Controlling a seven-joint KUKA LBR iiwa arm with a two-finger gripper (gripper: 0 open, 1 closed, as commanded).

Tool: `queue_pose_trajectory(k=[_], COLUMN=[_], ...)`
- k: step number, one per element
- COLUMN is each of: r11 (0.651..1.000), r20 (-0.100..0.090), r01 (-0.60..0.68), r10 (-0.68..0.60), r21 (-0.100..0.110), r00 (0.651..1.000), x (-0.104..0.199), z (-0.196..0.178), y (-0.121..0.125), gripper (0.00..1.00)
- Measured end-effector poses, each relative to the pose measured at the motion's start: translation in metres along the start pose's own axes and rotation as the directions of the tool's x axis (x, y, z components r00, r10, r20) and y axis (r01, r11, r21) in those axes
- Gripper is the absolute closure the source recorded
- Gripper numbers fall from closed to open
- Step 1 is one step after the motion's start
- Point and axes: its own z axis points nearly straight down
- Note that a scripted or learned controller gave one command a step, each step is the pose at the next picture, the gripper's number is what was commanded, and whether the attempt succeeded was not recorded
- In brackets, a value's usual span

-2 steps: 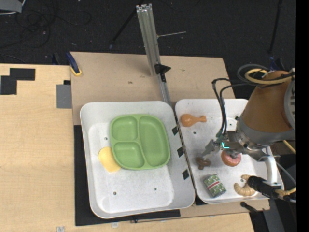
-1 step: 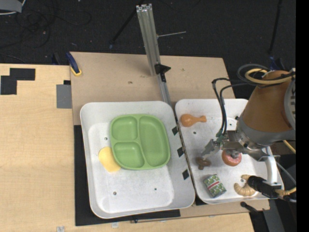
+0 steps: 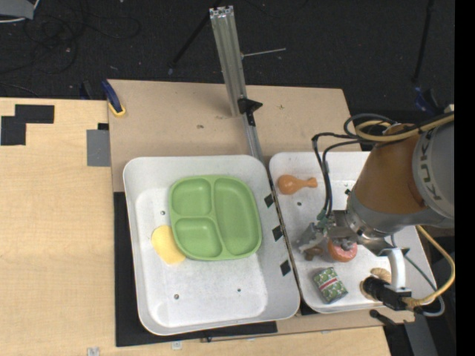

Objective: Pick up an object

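- The counter (image 3: 297,110) bears a left bin (image 3: 148,288) with a green tray (image 3: 215,217).
- The gripper (image 3: 315,242) hangs low in the crowded right bin (image 3: 338,162); its fingers' state cannot be told.

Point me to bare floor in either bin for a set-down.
Left bin: open floor in front of the green tray and yellow piece. Right bin: crowded around the tool, the green block and the orange toy.

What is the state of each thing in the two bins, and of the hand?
Green tray: flat in left bin, right way up.
Yellow piece: partly under the tray's corner.
Orange piece: lying loose in right bin.
Green packet: lying flat.
Pink ring: beside the hand.
Hand: low in right bin.
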Motion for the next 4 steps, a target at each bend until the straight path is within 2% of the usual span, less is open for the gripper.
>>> queue_pose_trajectory(k=[1, 2, 4], r11=[1.0, 1.0, 1.0], r20=[0.002, 0.002, 0.003], r01=[-0.002, -0.009, 0.001], r10=[0.002, 0.009, -0.001], r21=[-0.011, -0.006, -0.013], r00=[1.0, 1.0, 1.0], x=[-0.001, -0.003, -0.017], z=[0.037, 0.029, -0.086], y=[0.002, 0.0, -0.003], gripper=[0.0, 1.0, 1.0])
